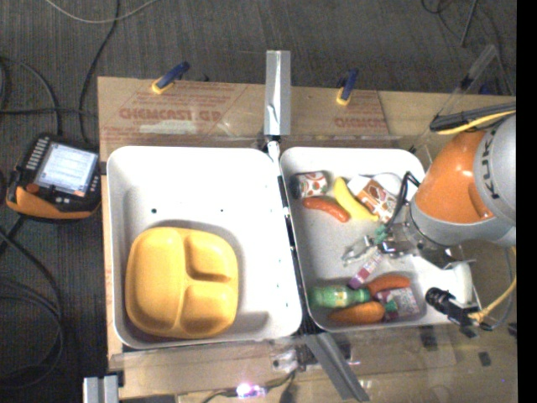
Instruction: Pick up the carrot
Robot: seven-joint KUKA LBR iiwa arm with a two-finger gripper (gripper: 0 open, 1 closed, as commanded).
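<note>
Since the pincer (369,248) sits over the middle of the right bin (295,225), I'd say it's in the approach phase, and I honestly can't tell how it's set from this angle, it's just a small metallic blur at the end of the wrist. Nothing looks held. Just below it lies a small pinkish bottle (369,269), and further down, along the bin's lower edge, is the carrot (358,312), lying flat, tucked right under a green bottle (336,295) and a red-orange sausage-looking thing (388,283). Upper part of the bin has a banana (348,198) and another sausage (326,209). Left bin just holds a yellow divided tray (183,281). My take: drop toward the lower edge, straddle the carrot across its width, avoid nudging the bottle.
</note>
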